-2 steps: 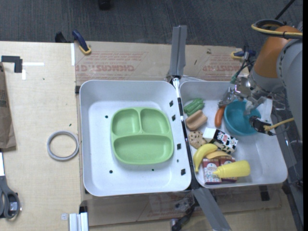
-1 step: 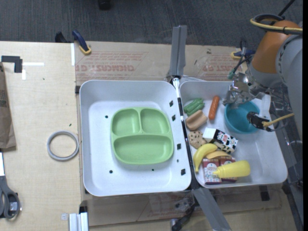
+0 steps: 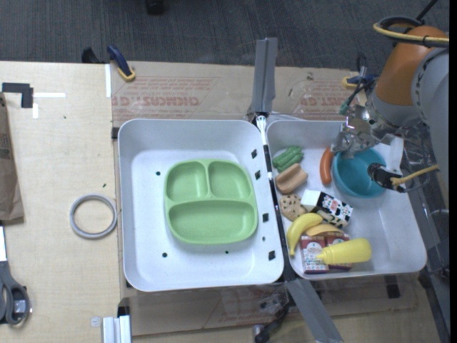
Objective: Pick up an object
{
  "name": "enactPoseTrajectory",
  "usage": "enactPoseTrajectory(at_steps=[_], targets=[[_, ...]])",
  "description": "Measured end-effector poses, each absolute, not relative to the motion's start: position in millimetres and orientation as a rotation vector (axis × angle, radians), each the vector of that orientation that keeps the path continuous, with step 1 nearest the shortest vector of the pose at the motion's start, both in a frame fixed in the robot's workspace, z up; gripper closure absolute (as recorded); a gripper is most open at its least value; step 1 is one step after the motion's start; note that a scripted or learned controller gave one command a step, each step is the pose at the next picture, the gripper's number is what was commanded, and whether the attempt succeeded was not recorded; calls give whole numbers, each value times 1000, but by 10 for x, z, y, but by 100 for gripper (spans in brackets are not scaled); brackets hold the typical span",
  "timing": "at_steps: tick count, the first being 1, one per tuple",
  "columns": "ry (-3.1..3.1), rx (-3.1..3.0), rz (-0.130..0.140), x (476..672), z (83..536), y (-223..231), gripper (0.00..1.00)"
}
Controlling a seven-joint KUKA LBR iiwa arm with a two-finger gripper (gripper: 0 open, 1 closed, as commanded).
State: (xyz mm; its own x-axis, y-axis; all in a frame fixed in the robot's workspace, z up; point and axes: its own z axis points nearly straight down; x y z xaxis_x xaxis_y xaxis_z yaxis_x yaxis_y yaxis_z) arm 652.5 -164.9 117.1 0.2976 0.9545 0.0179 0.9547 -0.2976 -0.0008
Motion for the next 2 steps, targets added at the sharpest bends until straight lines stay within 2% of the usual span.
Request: enactPoseTrajectory(at_steps=[1,2], targets=[[-1854,-2524,-19,6519,1164,-1666,0],[-1807,-2569,2,6490,921,-1708,0]])
